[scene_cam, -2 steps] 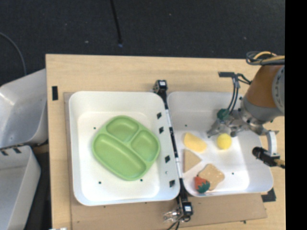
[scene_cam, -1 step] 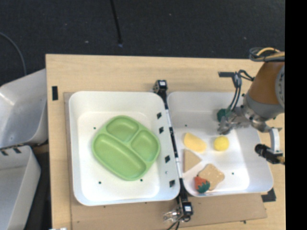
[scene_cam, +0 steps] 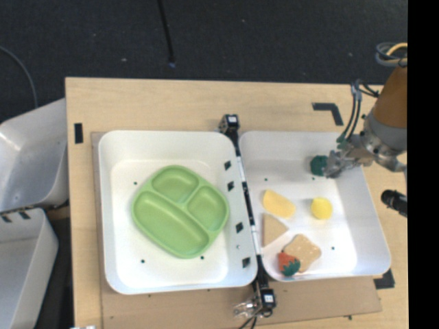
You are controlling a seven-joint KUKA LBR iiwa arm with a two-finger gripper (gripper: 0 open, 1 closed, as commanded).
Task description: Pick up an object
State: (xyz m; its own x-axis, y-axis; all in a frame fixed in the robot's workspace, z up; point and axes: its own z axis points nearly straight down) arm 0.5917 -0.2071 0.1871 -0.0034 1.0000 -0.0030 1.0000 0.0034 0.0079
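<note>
Lying nearest in the right bin (scene_cam: 357, 252) are a cracker (scene_cam: 304, 250) and strawberry (scene_cam: 288, 263); farther back sit a yellow ball (scene_cam: 321, 208) and a dark green thing (scene_cam: 319, 164) beside the gripper (scene_cam: 334, 164). Whether anything is grasped I cannot tell; a nudge could push that green piece away.

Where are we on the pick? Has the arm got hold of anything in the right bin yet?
Done: the gripper is down inside the right bin, at its far side, right against a dark green object. In hand: nothing I can confirm; the view does not show whether that object sits between the fingers. Left: a confirmed grasp and a lift. The yellow ball, yellow slice and toast pieces lie untouched nearer the camera.
</note>
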